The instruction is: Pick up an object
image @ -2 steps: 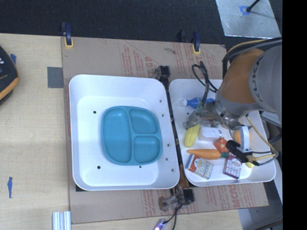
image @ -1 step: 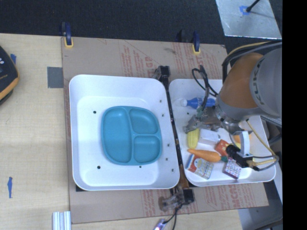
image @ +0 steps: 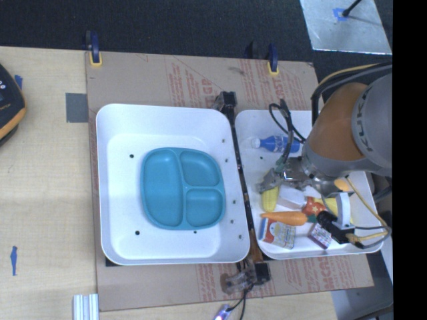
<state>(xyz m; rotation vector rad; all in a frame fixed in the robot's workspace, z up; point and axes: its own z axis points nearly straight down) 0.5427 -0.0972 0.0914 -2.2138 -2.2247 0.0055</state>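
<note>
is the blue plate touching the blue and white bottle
Apart. The camera view shows the blue plate lying in the left bin, while the bottle lies in the right bin, the bin walls between them.

Wooden bench (image: 47, 199) bears cardboard sheet (image: 167, 79), apparently clamped, under two bins (image: 113, 179).

Two white bins (image: 107, 179) on brown cardboard (image: 167, 72) with faded red print, over a pale wood counter (image: 40, 199). Teal-blue divided plate (image: 181, 187) in the left bin. Right bin: clear bottle with blue label (image: 272, 143), yellow bit (image: 269, 197), orange carrot (image: 285, 217), red-white-blue packet (image: 279, 233), dark purple bar (image: 321, 235). Grey arm (image: 373, 122) with orange band (image: 337, 129), metal-grey claw (image: 275, 179). Blue-and-yellow clamps (image: 94, 49) up top, black carpet (image: 167, 12) behind.
</note>
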